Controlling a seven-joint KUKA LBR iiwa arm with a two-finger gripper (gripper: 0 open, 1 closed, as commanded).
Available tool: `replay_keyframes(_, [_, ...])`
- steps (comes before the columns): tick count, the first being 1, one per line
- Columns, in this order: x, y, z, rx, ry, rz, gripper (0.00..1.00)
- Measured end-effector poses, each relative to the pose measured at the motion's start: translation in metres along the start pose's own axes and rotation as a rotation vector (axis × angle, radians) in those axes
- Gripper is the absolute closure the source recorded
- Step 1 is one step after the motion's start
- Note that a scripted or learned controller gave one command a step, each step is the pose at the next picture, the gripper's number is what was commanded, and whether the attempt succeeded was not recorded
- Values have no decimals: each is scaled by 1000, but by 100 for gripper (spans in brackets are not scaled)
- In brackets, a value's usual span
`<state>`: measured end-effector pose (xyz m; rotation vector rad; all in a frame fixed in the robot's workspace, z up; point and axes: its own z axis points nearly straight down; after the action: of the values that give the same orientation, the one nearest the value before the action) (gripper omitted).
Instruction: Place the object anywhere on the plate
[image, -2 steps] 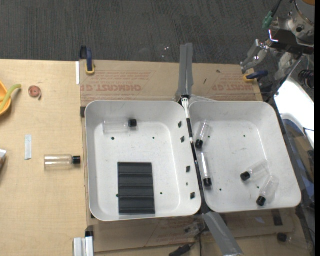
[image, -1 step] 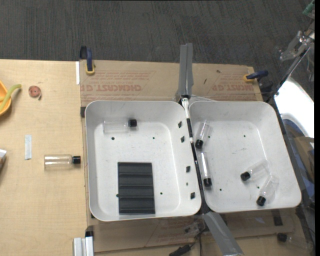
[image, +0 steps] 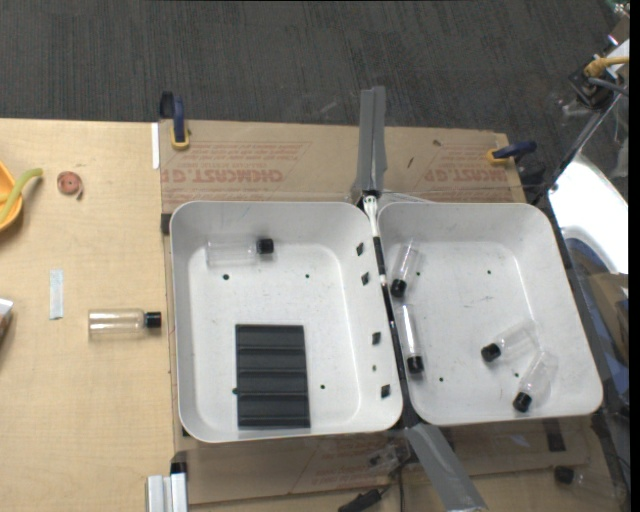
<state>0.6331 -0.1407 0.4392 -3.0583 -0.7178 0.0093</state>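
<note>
Claw state: cannot tell. The right bin (image: 556, 250) holds four clear, black-capped vials. Two lie along its left wall, the back vial (image: 402, 270) above the front vial (image: 409, 340). Two more, a third vial (image: 505, 343) and a fourth vial (image: 535, 380), lie near its front right corner. In the left bin (image: 190, 330), the black ribbed plate (image: 271, 376) sits at the front. A fifth vial (image: 240, 250) lies near the back, well apart from the plate. A bench vial (image: 124, 321) lies left of the bins.
</note>
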Motion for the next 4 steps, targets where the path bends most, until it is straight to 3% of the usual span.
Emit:
replay_keyframes(1, [-65, 59, 1, 2, -1, 255, 0])
replay_keyframes(2, [4, 31, 0, 1, 1, 259, 0])
replay_keyframes(3, [-59, 62, 0, 1, 0, 39, 0])
replay_keyframes(4, [3, 18, 15, 1, 1, 245, 0])
